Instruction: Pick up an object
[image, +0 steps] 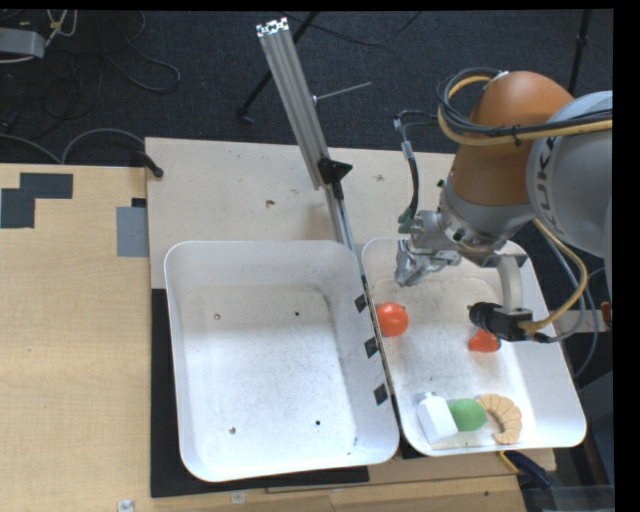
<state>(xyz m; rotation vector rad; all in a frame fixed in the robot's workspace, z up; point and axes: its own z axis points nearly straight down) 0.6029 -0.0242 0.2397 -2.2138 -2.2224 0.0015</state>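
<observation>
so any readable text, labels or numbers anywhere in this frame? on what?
"KU": partial dark letters running down the grey arm by the right edge; the rest is cut off.
White block in the right bin: no print legible.
Black clips on the divider between bins: no markings visible.
Nothing else reads.

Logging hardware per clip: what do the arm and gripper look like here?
A bulky grey arm with a rounded orange band above the wrist. Black and yellowish cables loop over the orange section. Below it sits a small silvery metal two-finger gripper.
</observation>
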